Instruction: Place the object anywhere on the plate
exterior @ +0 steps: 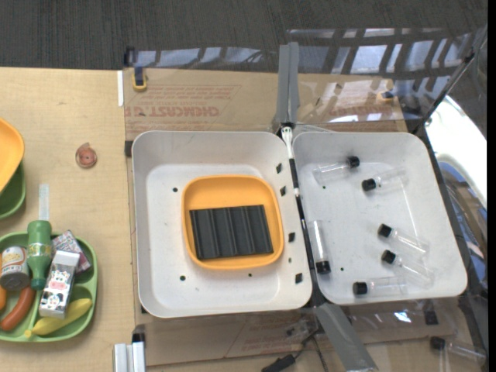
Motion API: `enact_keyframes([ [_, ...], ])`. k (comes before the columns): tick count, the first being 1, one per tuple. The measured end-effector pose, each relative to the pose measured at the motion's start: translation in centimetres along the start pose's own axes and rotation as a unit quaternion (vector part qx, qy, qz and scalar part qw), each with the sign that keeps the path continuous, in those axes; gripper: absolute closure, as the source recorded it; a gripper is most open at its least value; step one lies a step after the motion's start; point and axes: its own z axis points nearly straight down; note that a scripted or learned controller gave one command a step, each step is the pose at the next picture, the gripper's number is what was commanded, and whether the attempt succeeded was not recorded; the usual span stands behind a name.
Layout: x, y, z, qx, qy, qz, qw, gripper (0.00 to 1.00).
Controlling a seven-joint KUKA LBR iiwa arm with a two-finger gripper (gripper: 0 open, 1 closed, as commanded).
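**Vials in right bin, plate in left**

A green tray (46, 316) of toy food sits far left. The left bin (155, 231) holds an orange plate (232, 196) bearing a dark ribbed block (232, 232). Six clear, black-capped vials (384, 182) lie scattered in the right bin (434, 208), well apart from the plate.

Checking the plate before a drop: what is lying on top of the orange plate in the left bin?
A dark grey ribbed rectangular slab lies on the orange square plate, covering its centre. The plate's rim shows all round; the surface beneath the slab is hidden.
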Motion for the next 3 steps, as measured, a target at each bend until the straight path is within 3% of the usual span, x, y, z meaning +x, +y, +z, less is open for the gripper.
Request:
enact_keyframes([
  [1, 0.3, -1.2, 0.1, 0.001, -0.001, -0.210, 0.9777, 0.00],
  [2, 1.5, -0.2, 0.1, 0.002, -0.001, -0.334, 0.9425, 0.00],
  [3, 1.2, 0.2, 0.0, 0.003, -0.001, -0.334, 0.9426, 0.00],
])
